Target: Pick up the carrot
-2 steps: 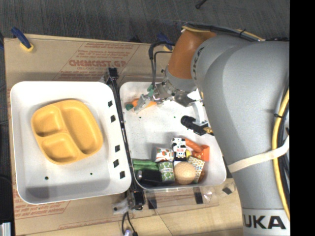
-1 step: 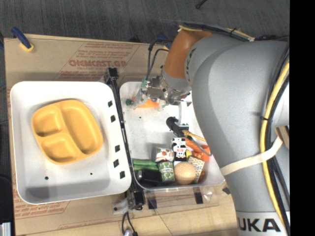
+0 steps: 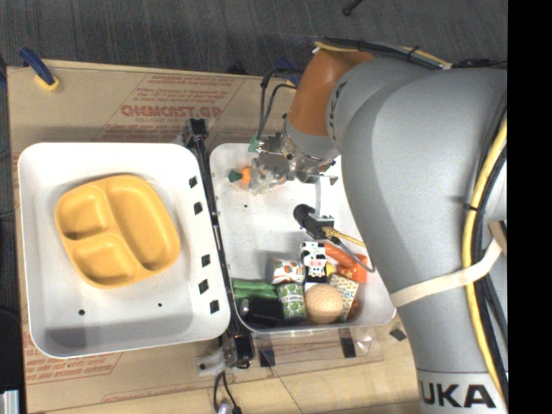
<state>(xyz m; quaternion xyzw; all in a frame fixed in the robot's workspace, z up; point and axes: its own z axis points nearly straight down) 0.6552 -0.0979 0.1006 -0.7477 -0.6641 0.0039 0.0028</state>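
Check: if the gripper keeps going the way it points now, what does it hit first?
Likely the small orange piece, probably the carrot, lying just off the gripper near the right bin's upper-left corner. Depth is unclear; it could meet the bin floor first.

- The one camera sat fixed above the worktop (image 3: pixel 129 102), looking down at a slant.
- It took in both bins, the left bin (image 3: pixel 34 231) and the right bin (image 3: pixel 259 231), side by side.
- The arm (image 3: pixel 414 171) came in from the right, close and large.
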